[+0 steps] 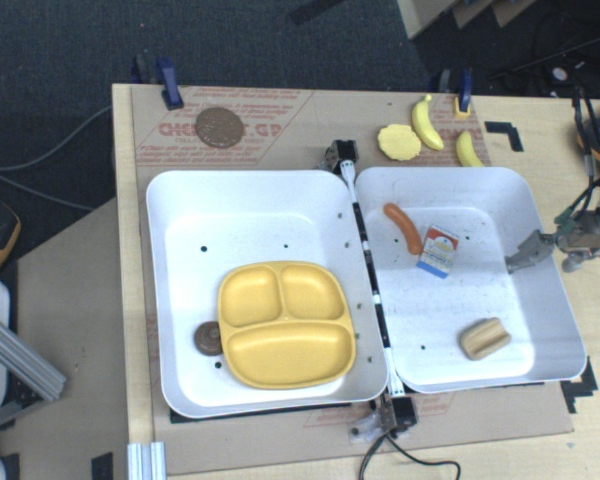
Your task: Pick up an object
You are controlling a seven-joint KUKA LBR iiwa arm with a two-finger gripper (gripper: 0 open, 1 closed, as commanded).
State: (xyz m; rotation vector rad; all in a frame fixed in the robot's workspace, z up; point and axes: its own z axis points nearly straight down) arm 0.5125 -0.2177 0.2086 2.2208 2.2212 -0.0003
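Yellow and three-parted, a divided plate [283, 325] fills the near half of the left bin [180, 208], with a small brown disc [208, 339] touching its left edge. Across the divider, the right bin [510, 193] holds the likely candidates: a tan bread-like block [484, 337] near the front, a small red, white and blue carton [438, 252] toward the middle, and an orange sausage [403, 226] just beside the carton, up and to its left. On the bench [280, 118] behind the bins lie a yellow slice [399, 142], two bananas [427, 123] and a brown round piece [219, 126].

By my reading, the pick has not begun in earnest: the tool [528, 251] sits at the right bin's right edge, well apart from every object. Nothing lies between its tips; how wide they stand I cannot tell. Next it must choose one item, move in over it, descend and close
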